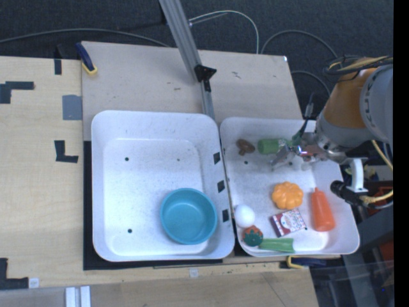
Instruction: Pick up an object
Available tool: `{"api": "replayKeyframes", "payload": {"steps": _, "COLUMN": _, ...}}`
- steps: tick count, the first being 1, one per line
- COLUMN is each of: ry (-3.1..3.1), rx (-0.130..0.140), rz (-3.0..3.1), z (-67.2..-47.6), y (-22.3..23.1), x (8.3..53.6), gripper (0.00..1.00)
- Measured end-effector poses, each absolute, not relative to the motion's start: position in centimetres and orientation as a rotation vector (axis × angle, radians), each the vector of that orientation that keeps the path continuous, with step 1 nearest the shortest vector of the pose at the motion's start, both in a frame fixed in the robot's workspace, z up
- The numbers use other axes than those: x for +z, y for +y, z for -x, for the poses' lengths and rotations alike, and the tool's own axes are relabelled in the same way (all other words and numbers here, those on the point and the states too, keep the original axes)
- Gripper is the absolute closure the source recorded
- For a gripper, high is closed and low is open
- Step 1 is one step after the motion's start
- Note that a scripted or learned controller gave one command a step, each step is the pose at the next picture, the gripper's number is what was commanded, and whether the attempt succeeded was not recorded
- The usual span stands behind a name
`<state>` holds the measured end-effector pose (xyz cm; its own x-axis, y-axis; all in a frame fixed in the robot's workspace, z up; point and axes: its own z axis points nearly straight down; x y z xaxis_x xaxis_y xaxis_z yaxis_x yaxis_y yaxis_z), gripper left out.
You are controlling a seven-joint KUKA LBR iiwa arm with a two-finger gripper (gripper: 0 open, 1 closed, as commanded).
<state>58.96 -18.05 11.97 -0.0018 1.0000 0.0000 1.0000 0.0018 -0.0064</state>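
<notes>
- Reaching in from three o'clock, the arm has its gripper (281, 157) low over the upper part of the right bin (345, 238), and you can see the metal fingers (276, 158) spread apart with nothing between them
- Looking at what you could take: a green block (268, 146) lies just beside the fingertips at their eleven o'clock, and a small brown piece (245, 146) sits at nine o'clock of that block
- Further down the same bin you have an orange pumpkin-like toy (287, 195) at centre, an orange-red bottle (322, 211) at its three o'clock, a red-and-white packet (288, 222) below it, a white ball (244, 214) at the bin's nine o'clock edge, and a green stick (276, 244) at six o'clock
- Your left bin (115, 130) carries a blue bowl (188, 215) toward its five o'clock corner
- Judging progress: nothing is lifted yet, so the pick is not done; the claw seems placed for the green block, and closing, then raising, is what remains
</notes>
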Motion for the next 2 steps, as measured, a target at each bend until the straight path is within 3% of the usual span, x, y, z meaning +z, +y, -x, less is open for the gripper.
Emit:
{"api": "replayKeyframes", "payload": {"steps": 1, "ry": -2.224, "rx": 0.003, "rz": 2.216, "z": -59.1, "y": -18.0, "x": 13.2, "gripper": 1.0}}
{"api": "replayKeyframes", "payload": {"steps": 2, "ry": -2.224, "rx": -0.002, "rz": 2.223, "z": -59.1, "y": -18.5, "x": 17.6, "gripper": 1.0}}
